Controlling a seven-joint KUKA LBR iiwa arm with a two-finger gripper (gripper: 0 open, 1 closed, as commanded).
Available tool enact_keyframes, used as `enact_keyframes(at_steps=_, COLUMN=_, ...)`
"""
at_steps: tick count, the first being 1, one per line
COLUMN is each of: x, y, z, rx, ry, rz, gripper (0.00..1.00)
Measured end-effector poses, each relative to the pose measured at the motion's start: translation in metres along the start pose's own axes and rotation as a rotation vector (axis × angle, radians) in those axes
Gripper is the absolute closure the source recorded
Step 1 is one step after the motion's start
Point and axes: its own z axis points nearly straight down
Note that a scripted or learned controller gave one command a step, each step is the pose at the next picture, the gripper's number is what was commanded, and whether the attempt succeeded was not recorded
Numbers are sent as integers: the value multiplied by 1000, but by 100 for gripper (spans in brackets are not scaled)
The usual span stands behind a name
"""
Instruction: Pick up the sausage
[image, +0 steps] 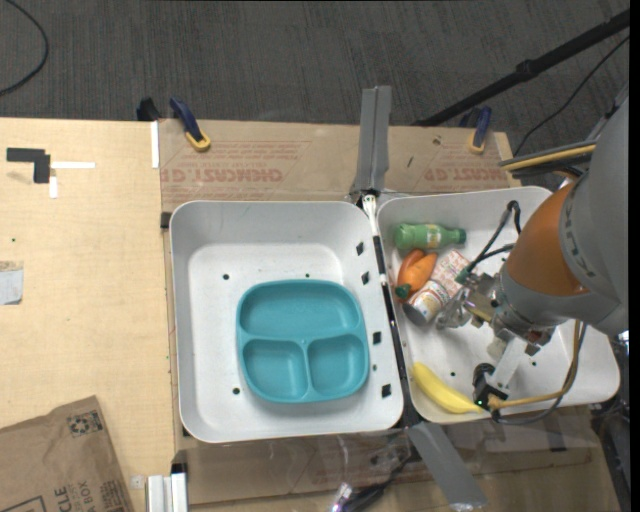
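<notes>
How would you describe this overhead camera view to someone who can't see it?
A grey and orange robot arm reaches into the right white bin, among a green bottle, a carrot, a can and a banana. The left bin holds a teal divided plate.

Bins (200, 300): white, glossy
Divided plate (301, 342): teal, plain
Bottle (428, 236): green, with a lighter label
Carrot-shaped item (414, 271): orange
Can (437, 292): white and red printed pattern
Banana (442, 391): yellow
Arm (560, 260): grey, with an orange band
Tabletop (80, 290): pale wood
Cardboard sheet (270, 165): brown, red lettering
</notes>
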Motion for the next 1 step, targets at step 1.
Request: enact_keyframes(at_steps=1, x=1, y=1, z=-9, rx=2, ry=1, rz=-3, gripper=100)
